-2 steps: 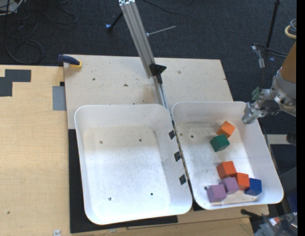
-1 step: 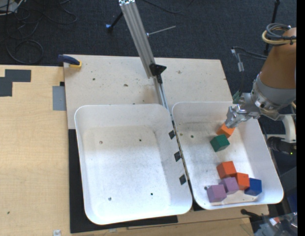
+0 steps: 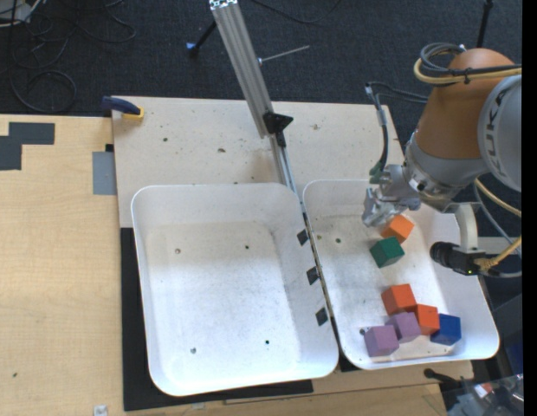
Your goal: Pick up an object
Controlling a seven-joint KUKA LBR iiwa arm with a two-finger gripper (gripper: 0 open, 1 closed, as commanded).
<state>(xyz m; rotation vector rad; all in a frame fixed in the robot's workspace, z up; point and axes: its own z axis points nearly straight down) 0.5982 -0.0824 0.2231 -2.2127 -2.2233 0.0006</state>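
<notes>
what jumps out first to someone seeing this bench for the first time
The grey and orange arm reaches in from the right, its gripper low over the right bin, right by an orange block and a green block. More blocks, orange, purple and blue, cluster at that bin's near end.

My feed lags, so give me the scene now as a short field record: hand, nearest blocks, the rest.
hand: over the right bin, upper part
nearest block: small orange block, just below the hand, grasp not confirmed
next: green block
cluster at lower end: orange block, two purple blocks, blue block
left bin: beside it
</notes>
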